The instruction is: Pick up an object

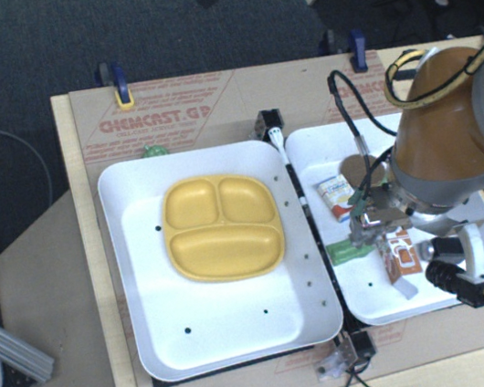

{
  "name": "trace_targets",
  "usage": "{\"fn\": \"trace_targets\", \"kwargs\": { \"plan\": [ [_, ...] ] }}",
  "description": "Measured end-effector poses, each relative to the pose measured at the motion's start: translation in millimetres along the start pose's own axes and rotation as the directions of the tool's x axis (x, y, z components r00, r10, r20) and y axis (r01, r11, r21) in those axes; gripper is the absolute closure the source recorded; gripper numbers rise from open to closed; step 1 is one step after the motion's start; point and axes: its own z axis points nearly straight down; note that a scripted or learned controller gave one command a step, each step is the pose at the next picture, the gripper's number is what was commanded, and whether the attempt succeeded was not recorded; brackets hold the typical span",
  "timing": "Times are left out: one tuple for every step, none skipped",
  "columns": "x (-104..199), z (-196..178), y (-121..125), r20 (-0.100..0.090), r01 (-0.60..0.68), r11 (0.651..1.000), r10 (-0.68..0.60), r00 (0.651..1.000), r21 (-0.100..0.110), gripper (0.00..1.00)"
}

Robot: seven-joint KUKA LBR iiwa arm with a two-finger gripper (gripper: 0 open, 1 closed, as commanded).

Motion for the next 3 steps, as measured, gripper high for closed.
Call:
{"fn": "trace_targets", "kwargs": {
  "plan": [
    [48.7, -88.7, 1.8, 0.000, 0.005, 1.000, -0.005, 1.000, -0.017, 1.00],
    [89.3, -115.4, 1.0, 0.001, 0.004, 1.000, -0.004, 1.000, -0.011, 1.00],
    [42.2, -235.9, 0.5, 0.002, -0.005, 1.000, 0.005, 1.000, -0.023, 1.00]
  ]
}}
